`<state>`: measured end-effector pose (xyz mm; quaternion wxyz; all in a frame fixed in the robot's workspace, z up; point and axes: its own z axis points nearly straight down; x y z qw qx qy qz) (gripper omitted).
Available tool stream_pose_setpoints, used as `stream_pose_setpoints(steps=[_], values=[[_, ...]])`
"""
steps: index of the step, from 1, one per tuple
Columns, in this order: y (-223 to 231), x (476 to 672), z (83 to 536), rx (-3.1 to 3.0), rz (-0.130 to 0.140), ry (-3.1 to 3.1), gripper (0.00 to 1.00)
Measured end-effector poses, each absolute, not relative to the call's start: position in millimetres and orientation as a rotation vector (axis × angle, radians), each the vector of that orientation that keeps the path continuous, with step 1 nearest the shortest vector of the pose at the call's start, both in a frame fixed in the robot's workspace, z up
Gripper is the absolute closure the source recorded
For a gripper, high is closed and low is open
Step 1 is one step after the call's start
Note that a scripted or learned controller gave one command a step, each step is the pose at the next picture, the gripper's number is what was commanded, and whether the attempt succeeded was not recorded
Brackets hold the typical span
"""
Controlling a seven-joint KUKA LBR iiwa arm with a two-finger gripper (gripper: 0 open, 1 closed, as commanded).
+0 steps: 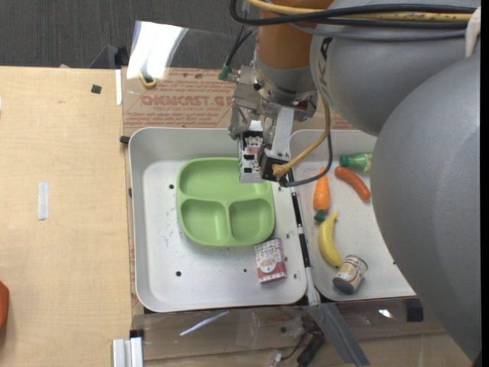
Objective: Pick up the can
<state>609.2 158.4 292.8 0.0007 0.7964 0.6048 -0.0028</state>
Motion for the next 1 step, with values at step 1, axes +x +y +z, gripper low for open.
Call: stream_pose_setpoints(steps=[1], values=[[173.2, 658.8, 274.7, 2.564, -0.009, 1.813, 1.0]])
